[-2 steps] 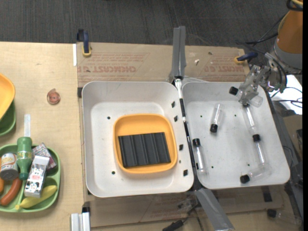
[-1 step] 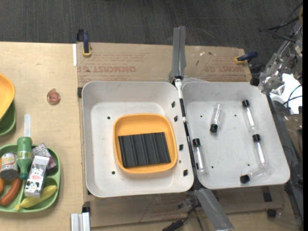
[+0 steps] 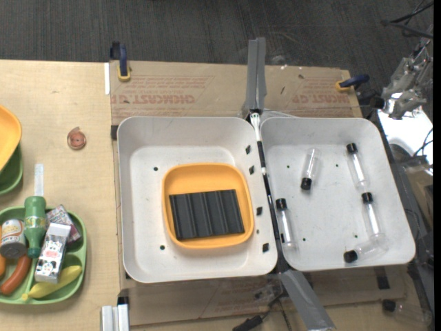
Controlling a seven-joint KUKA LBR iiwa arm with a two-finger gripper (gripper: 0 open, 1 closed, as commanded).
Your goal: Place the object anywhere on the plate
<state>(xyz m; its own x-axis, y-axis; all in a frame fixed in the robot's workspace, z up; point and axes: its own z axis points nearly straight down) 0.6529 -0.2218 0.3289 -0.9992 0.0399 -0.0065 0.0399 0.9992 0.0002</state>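
An orange square plate [image 3: 207, 172] with rounded corners sits in the middle of the left white bin [image 3: 138, 205]. A dark grey ribbed rectangular object [image 3: 207, 212] lies flat on the plate and covers most of its floor. Its long side runs left to right, and all of it lies inside the plate's rim.
The right bin [image 3: 331, 133] holds several clear tubes with black caps, such as one [image 3: 308, 169] near the middle and one [image 3: 363, 249] at the front right. On the wooden table to the left stand a green plate of toy food [image 3: 41, 261] and a yellow bowl [image 3: 8, 140].
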